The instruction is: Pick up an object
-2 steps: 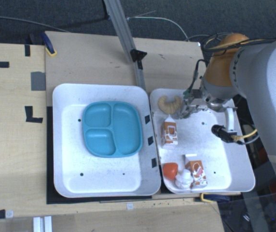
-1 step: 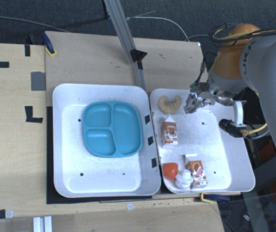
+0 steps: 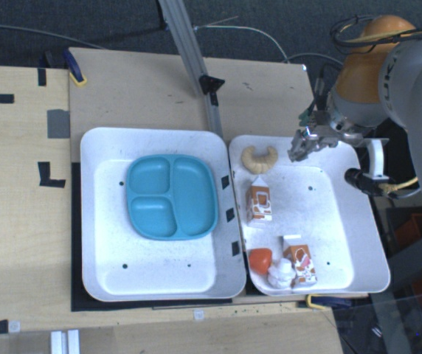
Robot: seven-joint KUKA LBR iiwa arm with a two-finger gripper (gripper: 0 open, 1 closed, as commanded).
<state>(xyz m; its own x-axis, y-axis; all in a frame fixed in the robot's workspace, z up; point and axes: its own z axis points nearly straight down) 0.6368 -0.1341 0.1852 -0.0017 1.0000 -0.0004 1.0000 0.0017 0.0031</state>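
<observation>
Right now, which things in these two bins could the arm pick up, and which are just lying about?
For the job: gripper, croissant, upper carton, lower carton, red ball, white object.

Lying about: blue divided plate, metal pole, cables.

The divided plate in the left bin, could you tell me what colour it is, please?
Light blue; the divided plate shows best in the camera view.
</observation>
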